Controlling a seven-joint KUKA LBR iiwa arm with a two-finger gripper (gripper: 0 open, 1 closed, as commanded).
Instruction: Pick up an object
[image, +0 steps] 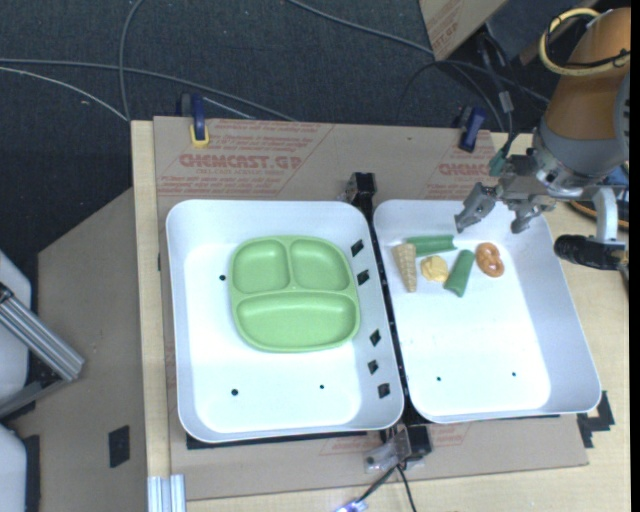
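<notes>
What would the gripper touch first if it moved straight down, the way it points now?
Probably the white floor of the right bin, near its far edge. The gripper hangs open above that spot, and the pretzel and the green stick lie just beside that line. Depth is hard to judge from this slanted view.

A robotics lab or test bench, not a home: the grey and orange arm (585, 90) carries a pincer (497, 212) over a bare board tabletop (270, 150) printed with a maker's name and held by blue clamps (199, 118). Left of the pincer sit two white bins (200, 300) on it; behind and left of the pincer, loose cables (130, 60) trail over dark carpet
</notes>
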